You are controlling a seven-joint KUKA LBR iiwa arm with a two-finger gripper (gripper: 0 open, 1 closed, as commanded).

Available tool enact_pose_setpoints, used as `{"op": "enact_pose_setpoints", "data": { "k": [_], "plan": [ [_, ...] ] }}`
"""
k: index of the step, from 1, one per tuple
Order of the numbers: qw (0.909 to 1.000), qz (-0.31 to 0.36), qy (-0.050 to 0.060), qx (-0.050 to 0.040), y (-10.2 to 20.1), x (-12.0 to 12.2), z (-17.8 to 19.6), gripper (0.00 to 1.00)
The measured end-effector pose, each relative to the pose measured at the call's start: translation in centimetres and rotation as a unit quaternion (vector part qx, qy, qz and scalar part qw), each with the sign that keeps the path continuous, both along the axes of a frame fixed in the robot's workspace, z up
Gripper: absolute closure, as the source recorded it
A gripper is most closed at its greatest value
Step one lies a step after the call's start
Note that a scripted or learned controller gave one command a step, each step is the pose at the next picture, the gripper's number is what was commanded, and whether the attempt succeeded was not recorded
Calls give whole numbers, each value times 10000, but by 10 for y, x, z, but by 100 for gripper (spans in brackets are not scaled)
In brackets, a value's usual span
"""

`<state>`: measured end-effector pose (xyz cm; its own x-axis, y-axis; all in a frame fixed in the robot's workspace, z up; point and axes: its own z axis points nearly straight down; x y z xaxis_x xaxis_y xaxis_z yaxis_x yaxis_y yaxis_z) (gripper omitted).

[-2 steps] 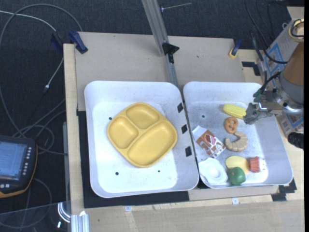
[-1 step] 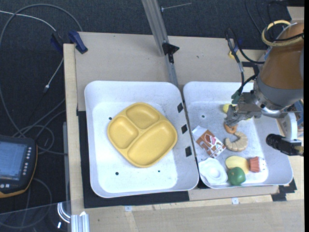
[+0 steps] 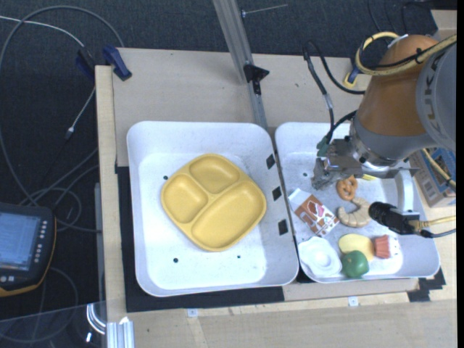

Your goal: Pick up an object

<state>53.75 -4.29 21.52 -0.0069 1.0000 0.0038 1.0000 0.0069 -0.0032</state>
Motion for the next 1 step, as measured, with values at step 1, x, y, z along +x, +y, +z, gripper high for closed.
{"op": "enact_pose_setpoints", "data": {
  "k": [1],
  "plan": [
    [10000,2,1,1,50,-3,0,100]
  ]
}}
